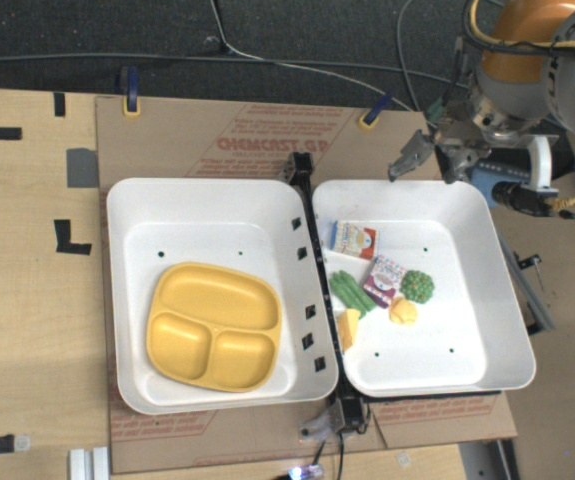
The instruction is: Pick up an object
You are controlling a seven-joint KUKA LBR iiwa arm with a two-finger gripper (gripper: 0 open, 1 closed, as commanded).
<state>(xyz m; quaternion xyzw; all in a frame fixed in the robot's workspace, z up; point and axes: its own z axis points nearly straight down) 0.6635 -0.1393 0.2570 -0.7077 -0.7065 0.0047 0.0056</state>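
A cardboard-covered bench [37, 298] is lying under two shallow white bins, with dark cloth and a black cable running along the top of the frame. At the upper right the gripper [429, 160] is hanging above the far rim of the right bin [467, 348], its two dark fingers spread apart with nothing between them. From there the pickable things are sitting down and slightly to the left, clustered in the middle of that bin: a small white packet [353, 238] nearest, then a purple packet [384, 277], a green broccoli piece [418, 286], a yellow piece [403, 312], and a green bean-like item [348, 292] lying slantwise beside a yellow wedge [348, 327]. The left bin [132, 218] is holding a yellow divided tray [214, 325]. The arm's upper part is running off the frame, and the packet labels are too small to read.
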